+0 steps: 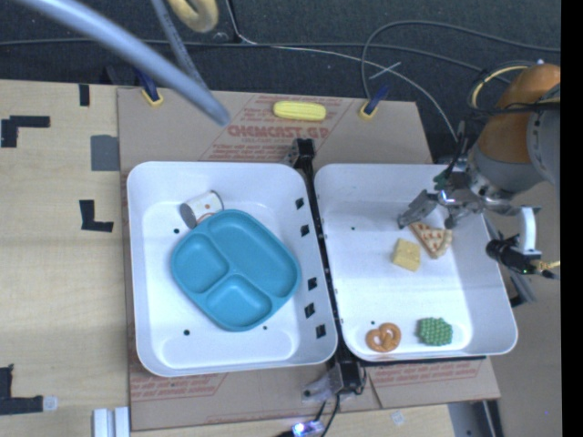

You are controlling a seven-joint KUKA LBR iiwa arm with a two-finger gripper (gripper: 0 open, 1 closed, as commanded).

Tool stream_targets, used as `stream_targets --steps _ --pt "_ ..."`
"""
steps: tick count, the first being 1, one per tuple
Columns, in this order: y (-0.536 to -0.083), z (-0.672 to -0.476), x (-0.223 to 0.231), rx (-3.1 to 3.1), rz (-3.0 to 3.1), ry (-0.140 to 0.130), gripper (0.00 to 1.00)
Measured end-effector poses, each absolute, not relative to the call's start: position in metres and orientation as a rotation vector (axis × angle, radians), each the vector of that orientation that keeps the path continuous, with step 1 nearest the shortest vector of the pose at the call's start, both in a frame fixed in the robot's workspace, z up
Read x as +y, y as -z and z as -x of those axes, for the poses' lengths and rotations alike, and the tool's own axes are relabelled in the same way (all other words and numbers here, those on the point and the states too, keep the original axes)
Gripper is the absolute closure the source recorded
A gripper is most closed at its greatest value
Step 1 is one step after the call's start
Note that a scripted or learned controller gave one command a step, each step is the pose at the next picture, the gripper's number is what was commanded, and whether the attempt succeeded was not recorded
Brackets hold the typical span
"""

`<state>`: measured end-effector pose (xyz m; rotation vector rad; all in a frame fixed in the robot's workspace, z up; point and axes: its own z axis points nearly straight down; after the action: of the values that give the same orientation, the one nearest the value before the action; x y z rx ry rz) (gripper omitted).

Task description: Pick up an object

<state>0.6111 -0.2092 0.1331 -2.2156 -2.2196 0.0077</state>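
The right bin holds a tan wedge-shaped toy slice, a yellow cheese block, a brown pretzel and a green bumpy toy. My gripper hangs over the bin's upper right part, just above the tan slice. Its fingers are spread open, with nothing between them. The slice lies right below the fingertips; I cannot tell whether they touch it.
The left bin holds a blue divided plate and a small white cup lying on its side. A yellow corn toy lies on the cardboard behind the bins. A black divider runs between the bins.
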Motion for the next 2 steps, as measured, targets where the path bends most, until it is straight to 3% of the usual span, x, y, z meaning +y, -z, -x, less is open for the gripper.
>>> stream_targets --steps 1,2 --pt "-0.087 -0.614 -0.21 -2.232 2.225 0.002 0.0" --pt "-0.106 -0.618 -0.213 -2.244 2.235 0.007 1.0"
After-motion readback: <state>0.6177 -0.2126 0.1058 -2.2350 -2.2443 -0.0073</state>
